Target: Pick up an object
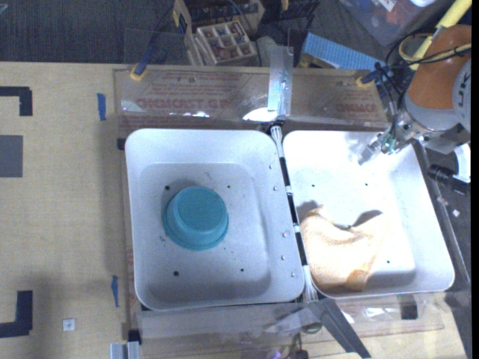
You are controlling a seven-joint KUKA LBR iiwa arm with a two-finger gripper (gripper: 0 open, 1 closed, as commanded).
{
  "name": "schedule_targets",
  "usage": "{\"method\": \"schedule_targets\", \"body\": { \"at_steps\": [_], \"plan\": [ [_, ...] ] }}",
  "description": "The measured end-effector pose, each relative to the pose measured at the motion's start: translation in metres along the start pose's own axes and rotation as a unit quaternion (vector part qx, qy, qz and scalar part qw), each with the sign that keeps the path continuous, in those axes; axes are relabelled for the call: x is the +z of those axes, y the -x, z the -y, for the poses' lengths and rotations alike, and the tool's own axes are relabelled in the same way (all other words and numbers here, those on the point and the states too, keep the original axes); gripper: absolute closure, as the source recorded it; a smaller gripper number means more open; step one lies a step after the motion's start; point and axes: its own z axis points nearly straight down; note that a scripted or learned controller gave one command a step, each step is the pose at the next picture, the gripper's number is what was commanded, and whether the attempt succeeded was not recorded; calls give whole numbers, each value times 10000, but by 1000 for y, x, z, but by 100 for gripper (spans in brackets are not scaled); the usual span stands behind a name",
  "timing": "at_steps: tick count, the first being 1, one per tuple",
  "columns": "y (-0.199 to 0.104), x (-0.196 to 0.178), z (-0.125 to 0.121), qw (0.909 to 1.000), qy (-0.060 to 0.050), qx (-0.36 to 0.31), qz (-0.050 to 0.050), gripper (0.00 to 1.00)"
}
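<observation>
A round blue bowl (196, 217) lies upside down in the middle of the left bin (146, 152). A crumpled tan-orange cloth (340, 249) rests in the front left part of the right bin (419, 200), partly draped against its left wall. My gripper (378, 146) hangs over the far right corner of the right bin, well above and behind the cloth, with nothing seen in it. Its tip is small and blurred. The arm with its orange band (438, 69) comes in from the upper right.
A clear plastic panel (202, 99) runs behind both bins. Boxes and clutter (221, 32) sit beyond it. The wooden bench (52, 200) stretches to the left, with black markers on it. The divider (288, 200) between the bins runs down the centre.
</observation>
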Motion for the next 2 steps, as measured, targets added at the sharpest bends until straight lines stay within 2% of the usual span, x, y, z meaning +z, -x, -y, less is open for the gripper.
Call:
{"method": "schedule_targets", "body": {
  "at_steps": [1,2],
  "plan": [
    [1,-13,-2,10000,29,-6,42,100],
    [-55,-42,-34,9988,-10,-483,-24,100]
  ]
}}
